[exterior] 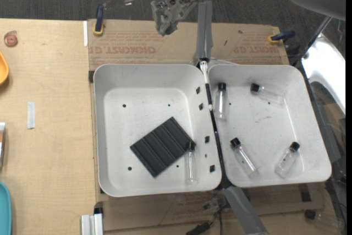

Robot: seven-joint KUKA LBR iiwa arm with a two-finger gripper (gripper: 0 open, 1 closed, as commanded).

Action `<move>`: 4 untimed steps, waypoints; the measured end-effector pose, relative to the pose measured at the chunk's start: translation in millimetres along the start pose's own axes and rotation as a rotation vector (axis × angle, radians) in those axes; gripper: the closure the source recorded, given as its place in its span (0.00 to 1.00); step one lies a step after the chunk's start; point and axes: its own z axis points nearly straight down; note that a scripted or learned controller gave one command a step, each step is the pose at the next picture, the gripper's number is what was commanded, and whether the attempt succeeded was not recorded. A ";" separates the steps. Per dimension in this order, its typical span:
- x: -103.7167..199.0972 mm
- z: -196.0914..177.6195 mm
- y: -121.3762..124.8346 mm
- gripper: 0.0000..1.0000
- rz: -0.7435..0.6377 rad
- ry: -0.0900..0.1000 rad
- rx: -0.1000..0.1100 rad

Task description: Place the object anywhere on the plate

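While the claw (168,22) hangs high over the cardboard behind the two bins, whether it is released or clenched cannot be told from the camera view; nothing shows in its grasp.

Below the claw and slightly to its left lies the left bin (110,118). It contains a dark ribbed plate (161,146), lying flat and turned at an angle, well below the claw. One clear vial with a black cap (190,165) lies just beside the plate's right corner, its cap end touching or nearly touching the plate's edge, its body on the bin floor rather than on the plate.

Below and to the right of the claw lies the right bin (308,118), holding four more clear black-capped vials. One (221,99) lies near the divider, closest to the claw. Another (264,92) lies farther right. A third (242,155) and a fourth (287,159) lie near the front wall, farthest from the claw, apart from each other.
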 end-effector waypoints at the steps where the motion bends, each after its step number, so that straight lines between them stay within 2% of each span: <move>1: -4.8 0.7 -1.4 1.00 -0.322 -0.001 -0.002; 2: 2.2 25.8 0.9 1.00 -0.692 -0.002 -0.005; 3: 41.4 1.1 14.2 1.00 -1.008 -0.002 -0.003; 4: -5.1 1.9 -1.3 1.00 -1.069 -0.003 -0.004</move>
